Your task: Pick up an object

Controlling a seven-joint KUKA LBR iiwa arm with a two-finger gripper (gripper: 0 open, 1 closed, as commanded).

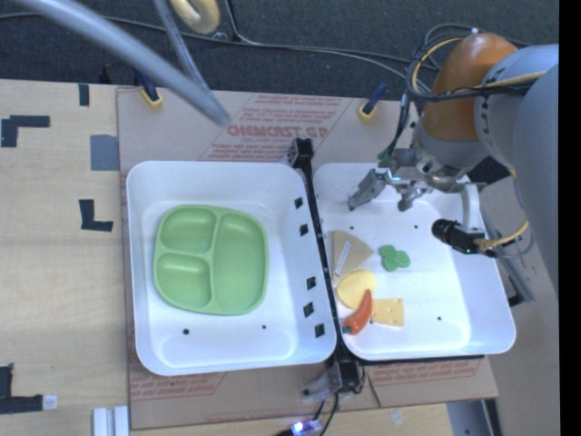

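Note:
Several small food toys lie in the right bin (472, 330): a tan wedge (349, 249), a green leafy piece (394, 259), a yellow round piece (355, 288), a red chili-like piece (359, 314) and a yellow cheese square (389, 312). My gripper (385, 193) hangs over the far part of the right bin, above and behind the green piece. Its two fingers stand spread apart with nothing between them.
The left bin (145, 243) holds a green divided plate (211, 259). A black divider (313, 252) runs between the bins. A grey pole (118, 39) crosses the upper left. Cables and a black connector (452, 234) hang off the wrist over the right bin's far right.

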